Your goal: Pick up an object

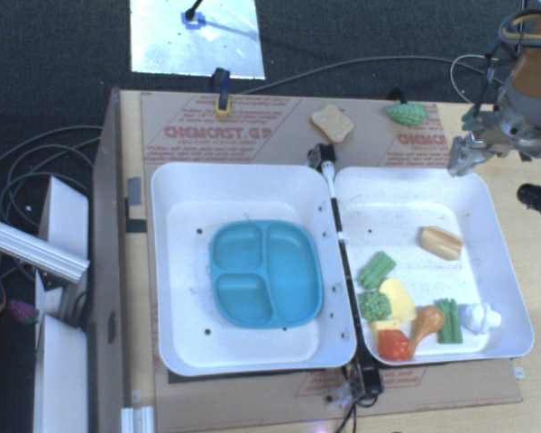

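The right bin (pixel 500 242) holds several toy foods: a tan bread roll (pixel 440 242), a green pod (pixel 376 268), broccoli (pixel 373 306), a yellow piece (pixel 398 297), a red tomato (pixel 392 344), a brown drumstick (pixel 423 322), green beans (pixel 449 320) and a small white-blue item (pixel 480 317). My gripper (pixel 464 157) hangs over the far right corner of this bin, well above and behind the bread roll. Nothing is visibly held in it.
A blue divided plate (pixel 266 273) lies in the left bin (pixel 176 242). On the cardboard behind the bins lie a toast slice (pixel 332 123) and a green knobbly toy (pixel 408 113). A yellow clamp (pixel 222 95) stands at the cardboard's far edge.
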